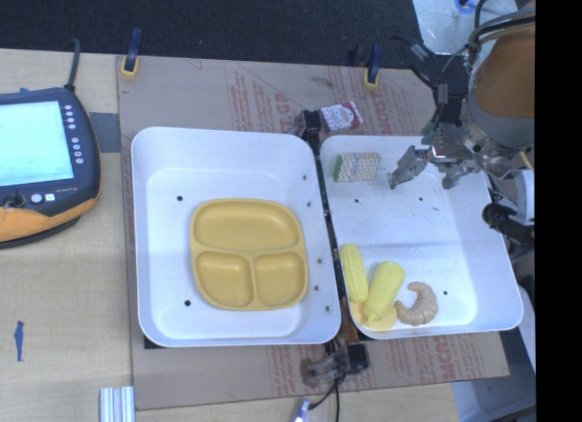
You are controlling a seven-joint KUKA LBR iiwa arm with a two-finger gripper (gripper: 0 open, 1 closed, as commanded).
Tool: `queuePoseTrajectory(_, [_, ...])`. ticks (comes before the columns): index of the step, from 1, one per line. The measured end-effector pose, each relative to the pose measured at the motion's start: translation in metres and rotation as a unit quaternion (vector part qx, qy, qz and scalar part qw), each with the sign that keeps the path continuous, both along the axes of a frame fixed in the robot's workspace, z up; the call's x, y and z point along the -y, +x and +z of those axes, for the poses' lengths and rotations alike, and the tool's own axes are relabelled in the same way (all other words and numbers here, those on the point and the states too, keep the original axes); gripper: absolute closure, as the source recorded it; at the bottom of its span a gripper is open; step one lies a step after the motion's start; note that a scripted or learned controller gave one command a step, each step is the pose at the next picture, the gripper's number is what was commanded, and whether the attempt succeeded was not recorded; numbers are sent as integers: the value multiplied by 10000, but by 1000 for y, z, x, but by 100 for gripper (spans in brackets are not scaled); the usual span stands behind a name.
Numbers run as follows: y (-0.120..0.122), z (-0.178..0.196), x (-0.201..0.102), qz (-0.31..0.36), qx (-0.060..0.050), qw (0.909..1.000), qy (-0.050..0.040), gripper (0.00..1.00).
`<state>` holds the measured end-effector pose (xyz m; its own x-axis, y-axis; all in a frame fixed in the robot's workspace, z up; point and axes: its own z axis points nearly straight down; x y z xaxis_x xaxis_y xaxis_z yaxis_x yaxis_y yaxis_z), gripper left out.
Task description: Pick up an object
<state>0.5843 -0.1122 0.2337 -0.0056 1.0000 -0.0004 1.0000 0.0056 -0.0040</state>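
Your gripper (426, 167) is open, holding nothing; it might miss the sponge (356, 167) and bump the bin wall (325, 184).

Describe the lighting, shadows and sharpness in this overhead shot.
Camera view: even, soft light; the left bin shows a faint shadow along its near-left inner wall and under the yellow tray. The tablet screen is washed out white. The tool and arm look slightly soft; the corn stays fairly crisp.
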Motion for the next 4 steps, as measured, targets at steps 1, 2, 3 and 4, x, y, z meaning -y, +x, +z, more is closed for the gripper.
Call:
queuePoseTrajectory(1, [-109, -74, -10, -2, -12, 10000, 3, 0])
queuePoseTrajectory(2, [-109, -142, 6, -1, -6, 10000, 3, 0])
queuePoseTrajectory(3, [-108, -131, 7, 18, 7, 10000, -7, 100])
queuePoseTrajectory(4, [-58, -42, -73, -1, 6, 10000, 6, 100])
